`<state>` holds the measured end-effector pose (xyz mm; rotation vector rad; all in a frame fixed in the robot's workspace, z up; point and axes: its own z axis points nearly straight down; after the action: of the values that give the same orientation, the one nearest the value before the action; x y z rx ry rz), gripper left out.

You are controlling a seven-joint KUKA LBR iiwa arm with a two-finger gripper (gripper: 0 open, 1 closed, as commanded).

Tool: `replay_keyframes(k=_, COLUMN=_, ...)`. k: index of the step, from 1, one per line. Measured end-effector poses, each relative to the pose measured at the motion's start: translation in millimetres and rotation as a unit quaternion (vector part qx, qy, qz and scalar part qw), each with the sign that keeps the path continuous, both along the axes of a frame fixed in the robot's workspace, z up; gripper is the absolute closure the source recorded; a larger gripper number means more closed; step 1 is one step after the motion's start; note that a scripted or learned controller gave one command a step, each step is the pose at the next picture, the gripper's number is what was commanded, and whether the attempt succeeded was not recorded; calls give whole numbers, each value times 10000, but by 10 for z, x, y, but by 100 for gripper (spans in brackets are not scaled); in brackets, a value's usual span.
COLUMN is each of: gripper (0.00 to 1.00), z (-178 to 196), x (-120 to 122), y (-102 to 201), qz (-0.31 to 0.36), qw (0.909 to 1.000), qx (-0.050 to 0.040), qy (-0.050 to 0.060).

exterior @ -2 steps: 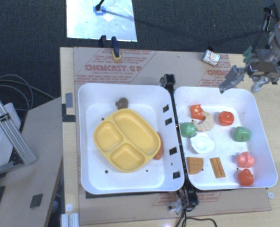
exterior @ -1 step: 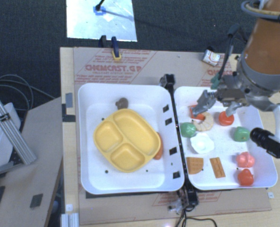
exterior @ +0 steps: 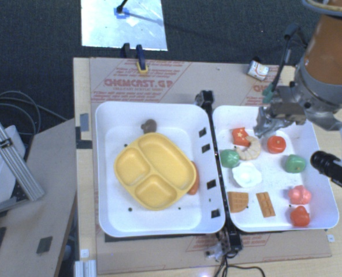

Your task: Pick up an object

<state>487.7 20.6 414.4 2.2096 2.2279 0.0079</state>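
On the table, the left bin is holding a yellow divided plate with a small brown piece lying just behind it and an orange piece peeking out at its right edge. The right bin is carrying the candidates for picking: a green piece, a red piece, a shrimp-like piece, a white dish, two crackers, a red tomato and a green pepper. The tool is hanging over the back of this bin, just above the red piece and the shrimp-like piece; whether it is released or clenched cannot be told. The step looks like the approach, with nothing visibly gripped. The next move is calling for a straight descent centred on one piece, since neighbours are lying close together there.
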Motion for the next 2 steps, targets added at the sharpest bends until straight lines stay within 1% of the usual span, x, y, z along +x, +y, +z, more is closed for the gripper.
replay_keyframes(k=1, gripper=0, z=-3, x=0, y=-1, qz=-2, qw=10000, qx=0, qy=2)
replay_keyframes(k=2, gripper=0, z=-327, x=-21, y=1127, qz=35, qw=10000, qx=8, qy=41)
